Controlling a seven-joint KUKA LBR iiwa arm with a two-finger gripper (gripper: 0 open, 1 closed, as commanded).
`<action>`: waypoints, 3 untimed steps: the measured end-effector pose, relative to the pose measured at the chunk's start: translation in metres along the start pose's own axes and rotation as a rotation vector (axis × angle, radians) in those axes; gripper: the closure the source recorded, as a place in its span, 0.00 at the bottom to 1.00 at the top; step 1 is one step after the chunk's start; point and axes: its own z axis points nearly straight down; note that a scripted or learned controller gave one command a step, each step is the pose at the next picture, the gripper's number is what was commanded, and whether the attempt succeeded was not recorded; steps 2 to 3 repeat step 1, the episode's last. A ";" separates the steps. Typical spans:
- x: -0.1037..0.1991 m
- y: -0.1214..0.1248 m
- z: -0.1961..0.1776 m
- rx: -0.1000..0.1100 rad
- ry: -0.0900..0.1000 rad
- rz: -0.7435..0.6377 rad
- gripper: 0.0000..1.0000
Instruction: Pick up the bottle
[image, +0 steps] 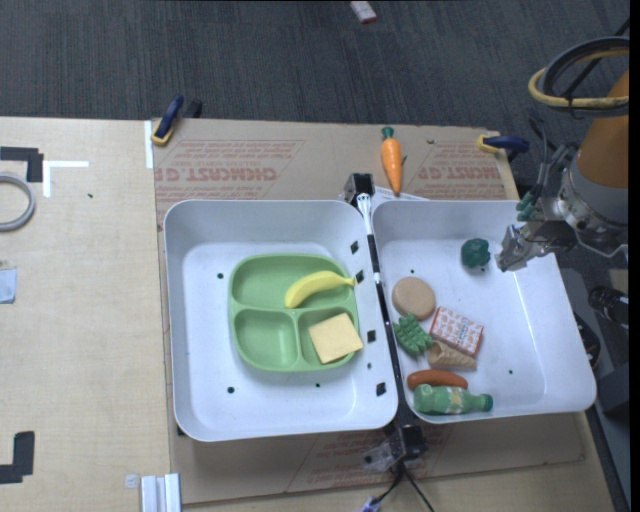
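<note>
A green bottle (452, 401) lies on its side at the near edge of the right bin (545, 350), its neck pointing right. Just above it lies a red sausage (438, 379). My gripper (511, 256) hangs over the bin's far right part, well away from the bottle, next to a dark green round object (475, 252). Nothing shows between its fingers.
The right bin also holds a tan round biscuit (413, 297), a red patterned box (456, 329), a green leafy toy (411, 334) and a tan piece (450, 354). The left bin (200, 300) holds a green divided plate (262, 330) with a banana (317, 286) and a cheese slice (334, 338). A carrot (390, 158) lies behind the bins.
</note>
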 end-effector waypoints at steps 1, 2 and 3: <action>0.078 -0.071 -0.012 0.002 0.001 0.096 1.00; 0.078 -0.071 -0.012 0.002 0.001 0.096 1.00; 0.078 -0.071 -0.012 0.002 0.001 0.096 1.00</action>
